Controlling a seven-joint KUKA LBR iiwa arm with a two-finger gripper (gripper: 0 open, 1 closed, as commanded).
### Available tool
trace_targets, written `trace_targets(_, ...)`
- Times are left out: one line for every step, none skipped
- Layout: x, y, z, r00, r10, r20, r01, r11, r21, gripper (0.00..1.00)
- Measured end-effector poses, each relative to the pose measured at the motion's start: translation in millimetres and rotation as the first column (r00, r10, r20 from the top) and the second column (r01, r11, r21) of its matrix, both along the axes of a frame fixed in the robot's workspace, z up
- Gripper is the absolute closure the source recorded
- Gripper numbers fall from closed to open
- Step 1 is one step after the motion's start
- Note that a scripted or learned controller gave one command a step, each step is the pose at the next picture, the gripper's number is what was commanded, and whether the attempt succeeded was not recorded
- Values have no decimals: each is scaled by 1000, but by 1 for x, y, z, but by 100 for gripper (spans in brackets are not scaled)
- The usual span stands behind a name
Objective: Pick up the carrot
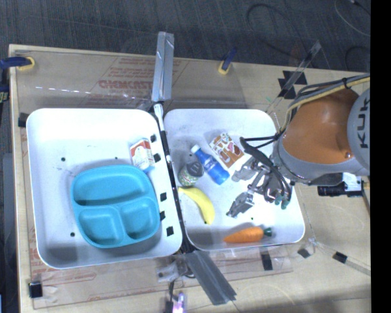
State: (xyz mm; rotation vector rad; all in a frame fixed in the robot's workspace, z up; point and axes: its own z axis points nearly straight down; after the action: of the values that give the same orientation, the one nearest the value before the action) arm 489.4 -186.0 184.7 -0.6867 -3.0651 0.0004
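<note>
The orange carrot (246,235), with a green stem end on its right, lies along the front wall of the right bin (283,223). My gripper (242,191) hangs in the right bin, just above and behind the carrot, its fingers spread apart with nothing between them. One fingertip (237,206) points down toward the bin floor, a short gap from the carrot. The arm's orange band (319,132) sits over the bin's right rim.
In the right bin lie a yellow banana (201,203), a blue bottle (208,165), a small dark jar (191,173) and a printed snack packet (226,148). The left bin (45,175) bears a blue divided tray (114,204) and a small red-and-white carton (141,153).
</note>
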Motion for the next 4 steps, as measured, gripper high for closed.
trace_targets(-12, -24, -27, 988, 155, -3, -155, 988, 2, 0)
trace_targets(4, -23, -43, 918, 397, 1, -397, 918, 0, 0)
trace_targets(-11, -23, -65, 882, 470, 0, -470, 882, 1, 0)
trace_targets(-8, -24, 3, 836, 548, 1, -548, 836, -1, 0)
